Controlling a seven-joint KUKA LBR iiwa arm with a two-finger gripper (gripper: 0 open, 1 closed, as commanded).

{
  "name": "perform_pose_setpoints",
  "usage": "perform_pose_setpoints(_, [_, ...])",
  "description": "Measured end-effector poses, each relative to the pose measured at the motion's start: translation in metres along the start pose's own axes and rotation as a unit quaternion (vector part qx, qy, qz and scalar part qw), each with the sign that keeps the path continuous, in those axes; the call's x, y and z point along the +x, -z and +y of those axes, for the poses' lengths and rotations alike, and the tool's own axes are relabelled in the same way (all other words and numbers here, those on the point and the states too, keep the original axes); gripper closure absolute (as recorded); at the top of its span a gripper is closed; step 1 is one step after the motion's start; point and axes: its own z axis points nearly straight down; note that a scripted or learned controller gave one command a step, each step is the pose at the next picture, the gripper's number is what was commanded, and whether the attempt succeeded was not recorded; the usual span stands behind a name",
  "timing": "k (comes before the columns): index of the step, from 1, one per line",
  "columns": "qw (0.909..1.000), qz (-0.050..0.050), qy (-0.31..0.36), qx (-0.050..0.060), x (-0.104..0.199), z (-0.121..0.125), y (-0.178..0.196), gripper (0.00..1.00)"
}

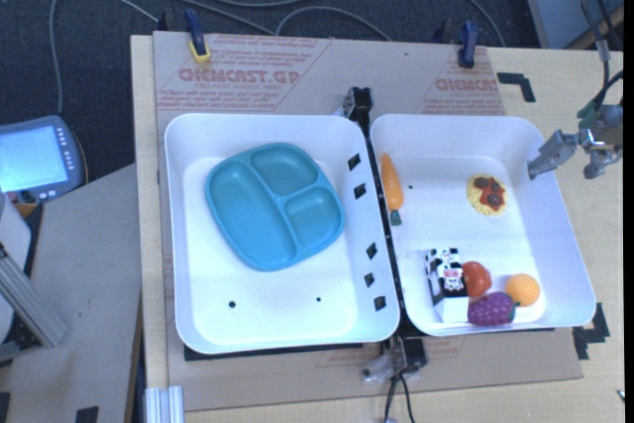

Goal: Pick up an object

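The right bin (515, 136) holds several toy foods. An orange carrot (392, 183) lies along its left wall, and a small yellow and red round piece (486, 194) sits mid-right. A black and white block (446, 273), a red tomato (476, 277), an orange (522, 289) and purple grapes (491, 309) cluster at the front. My gripper (551, 156) hangs at the right bin's far right rim, above and to the right of the round piece, touching no object.
The left bin (188, 243) carries a blue divided plate (274, 204). Black clips run down the divider (369, 213) between the bins. Two clamps (197, 40) hold the board at the back. A tablet (35, 157) sits off the bench at the left.
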Motion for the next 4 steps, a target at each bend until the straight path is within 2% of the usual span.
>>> perform_pose_setpoints(3, [1.0000, 0.001, 0.000, 0.002, -0.009, -0.001, -0.132, 0.00])
perform_pose_setpoints(4, [1.0000, 0.000, 0.000, -0.001, -0.010, 0.000, -0.118, 1.00])
